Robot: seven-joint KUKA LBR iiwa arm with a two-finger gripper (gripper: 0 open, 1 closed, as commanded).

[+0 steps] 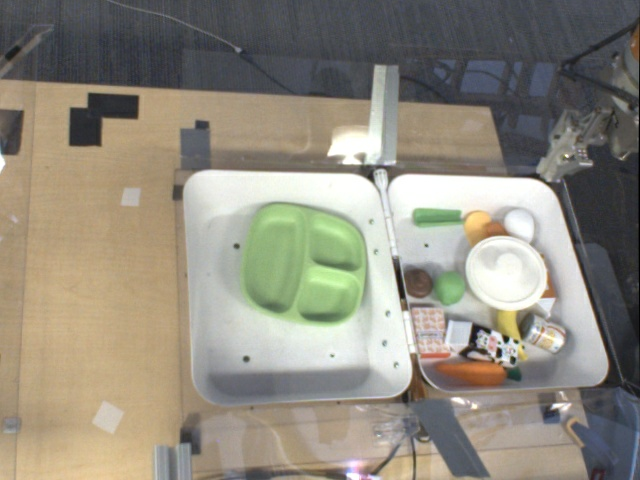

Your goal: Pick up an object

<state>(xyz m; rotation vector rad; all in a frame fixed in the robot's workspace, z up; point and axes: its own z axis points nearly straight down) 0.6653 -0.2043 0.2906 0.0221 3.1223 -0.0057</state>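
While the claw (568, 153) is waiting off the right bin (590, 298), nothing is being gripped.
You are seeing toys crowding there; I cannot tell its spread.

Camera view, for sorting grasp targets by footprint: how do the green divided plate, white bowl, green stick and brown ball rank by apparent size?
Largest to smallest:
1. green divided plate
2. white bowl
3. green stick
4. brown ball
The last two look close: the stick is longer, the ball wider.

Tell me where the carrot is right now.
The carrot lies along the near edge of the right bin in the camera view, just below the cow-patterned toy and banana.
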